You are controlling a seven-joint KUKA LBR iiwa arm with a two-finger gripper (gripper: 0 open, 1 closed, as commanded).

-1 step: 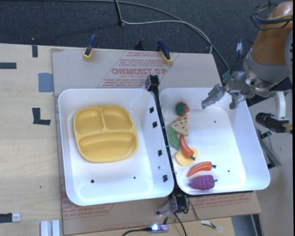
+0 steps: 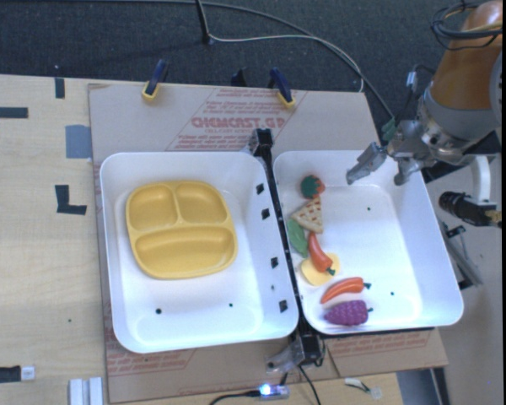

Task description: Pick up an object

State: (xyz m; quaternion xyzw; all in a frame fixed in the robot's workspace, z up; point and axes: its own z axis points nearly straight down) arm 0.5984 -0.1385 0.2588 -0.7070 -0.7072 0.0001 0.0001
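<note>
**Operator:** Where does the pick stand?

**Describer:** You are at the start, as far as this view shows. Your gripper (image 2: 383, 166) hangs over the back right part of the right bin (image 2: 405, 251), near its far rim. Its two fingers are spread apart, with nothing between them. No object is lifted.

**Operator:** And the objects?

**Describer:** They all lie along the left side of the right bin, near the divider, well apart from your gripper. From back to front: a small red and green piece (image 2: 311, 185), a tan wedge (image 2: 309, 217), a green piece (image 2: 297, 239), a red pepper (image 2: 319, 253) lying on a yellow piece (image 2: 315, 270), an orange-red chilli (image 2: 344, 288), and a purple grape bunch (image 2: 347, 313). The left bin (image 2: 118, 310) holds a yellow divided plate (image 2: 181, 229).

**Operator:** What is left?

**Describer:** Nearly everything, I judge: choosing an object, moving across and down, closing, and lifting. The nearest candidate is the red and green piece.
</note>
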